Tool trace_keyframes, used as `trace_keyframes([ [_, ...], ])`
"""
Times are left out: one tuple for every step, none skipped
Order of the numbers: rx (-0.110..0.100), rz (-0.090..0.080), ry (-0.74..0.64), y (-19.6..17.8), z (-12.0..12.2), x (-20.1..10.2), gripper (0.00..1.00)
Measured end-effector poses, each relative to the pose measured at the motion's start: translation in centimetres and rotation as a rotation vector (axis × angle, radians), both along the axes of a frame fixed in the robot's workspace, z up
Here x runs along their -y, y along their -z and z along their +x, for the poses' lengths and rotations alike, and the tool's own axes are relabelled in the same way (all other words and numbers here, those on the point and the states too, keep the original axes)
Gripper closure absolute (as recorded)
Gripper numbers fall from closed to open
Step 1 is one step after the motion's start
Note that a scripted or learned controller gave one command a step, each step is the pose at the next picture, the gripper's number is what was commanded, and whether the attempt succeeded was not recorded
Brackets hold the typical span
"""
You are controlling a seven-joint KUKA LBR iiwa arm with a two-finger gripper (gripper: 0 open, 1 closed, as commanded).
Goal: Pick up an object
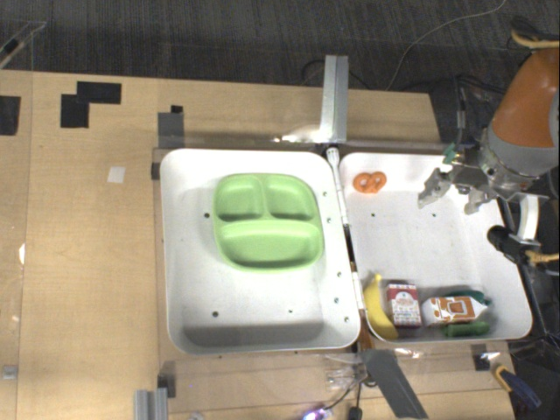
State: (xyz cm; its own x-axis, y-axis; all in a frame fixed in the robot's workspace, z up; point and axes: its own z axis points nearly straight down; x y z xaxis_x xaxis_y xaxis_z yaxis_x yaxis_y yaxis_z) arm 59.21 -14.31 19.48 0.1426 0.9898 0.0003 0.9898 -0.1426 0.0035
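My gripper (pixel 455 191) hangs over the upper right part of the right bin (pixel 437 252), its two fingers spread apart with nothing between them. An orange pretzel (pixel 369 182) lies near the bin's top left corner, well left of the gripper. Along the bin's bottom edge lie a yellow banana (pixel 376 309), a small red carton (pixel 402 305), an orange-and-white carton (pixel 452 309) and a green item (pixel 464 328) under it.
The left bin (pixel 188 261) holds a green divided plate (pixel 266 220). A metal post (pixel 336 103) rises behind the wall between the bins. Cables and arm hardware (pixel 521 239) crowd the right bin's right edge.
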Motion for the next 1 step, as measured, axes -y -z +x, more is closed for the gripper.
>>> trace_keyframes([
  [0.000,0.000,-0.047,8.81,5.12,-1.84,0.00],
])
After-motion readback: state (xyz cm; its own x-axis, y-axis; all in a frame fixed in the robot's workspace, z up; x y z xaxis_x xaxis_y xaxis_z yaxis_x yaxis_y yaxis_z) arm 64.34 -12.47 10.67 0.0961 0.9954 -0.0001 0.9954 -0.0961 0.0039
